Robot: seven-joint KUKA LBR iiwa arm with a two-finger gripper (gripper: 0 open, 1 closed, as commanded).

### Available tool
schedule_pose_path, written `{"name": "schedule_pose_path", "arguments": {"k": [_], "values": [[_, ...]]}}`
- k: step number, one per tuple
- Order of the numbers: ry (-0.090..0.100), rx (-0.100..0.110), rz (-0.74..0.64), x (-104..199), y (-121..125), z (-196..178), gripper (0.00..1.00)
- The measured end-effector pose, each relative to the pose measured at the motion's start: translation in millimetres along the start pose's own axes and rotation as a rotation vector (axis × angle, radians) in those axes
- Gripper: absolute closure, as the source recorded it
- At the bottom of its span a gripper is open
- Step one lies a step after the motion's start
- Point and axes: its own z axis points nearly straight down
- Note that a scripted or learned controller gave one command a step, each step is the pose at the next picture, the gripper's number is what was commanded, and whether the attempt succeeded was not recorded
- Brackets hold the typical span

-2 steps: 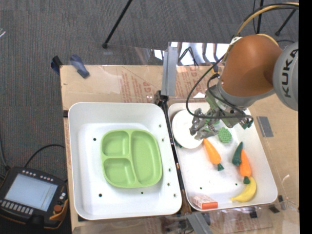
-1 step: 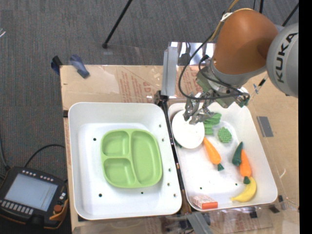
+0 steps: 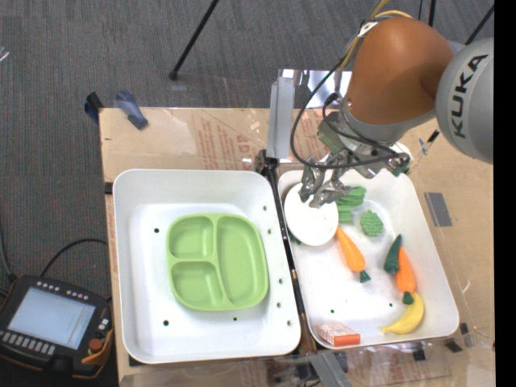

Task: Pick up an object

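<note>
The gripper [image 3: 317, 194] hangs over the white plate [image 3: 311, 221] in the right bin [image 3: 431, 252], fingers pressed together, holding nothing.

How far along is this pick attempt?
Done: the gripper is down in the right bin, over the white plate. In hand: nothing visibly lifted. Left: a grasp and lift; the carrots, banana and box lie on the bin floor.

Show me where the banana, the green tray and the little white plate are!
banana [image 3: 405, 318]: camera view, middle of its yellow curve, right bin's near corner.
green tray [image 3: 217, 261]: camera view, on the divider between its compartments, left bin.
white plate [image 3: 310, 224]: camera view, bare centre of the plate, right bin.
</note>
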Motion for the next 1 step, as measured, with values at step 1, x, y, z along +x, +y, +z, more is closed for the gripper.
{"name": "schedule_pose_path", "arguments": {"k": [1], "values": [[-0.006, 0.000, 0.007, -0.9, -1.0, -11.1, 1.00]]}}
